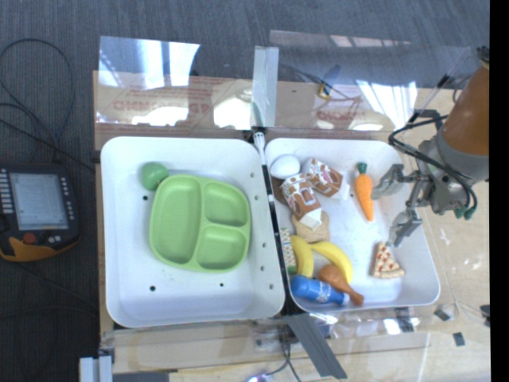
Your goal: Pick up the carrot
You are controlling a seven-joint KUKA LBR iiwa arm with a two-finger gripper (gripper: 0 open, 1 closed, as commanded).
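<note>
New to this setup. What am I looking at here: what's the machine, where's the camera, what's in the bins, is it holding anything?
One fixed camera looks down at a slant on two white bins. The grey arm with an orange band enters from the right; its two-finger gripper hangs open over the right bin, holding nothing. The carrot it should pick lies just to its left in the view, untouched. That bin also holds an egg, a pizza slice, bananas, a blue bottle and other toy food. The left bin holds a green divided plate and a green ball.
</note>
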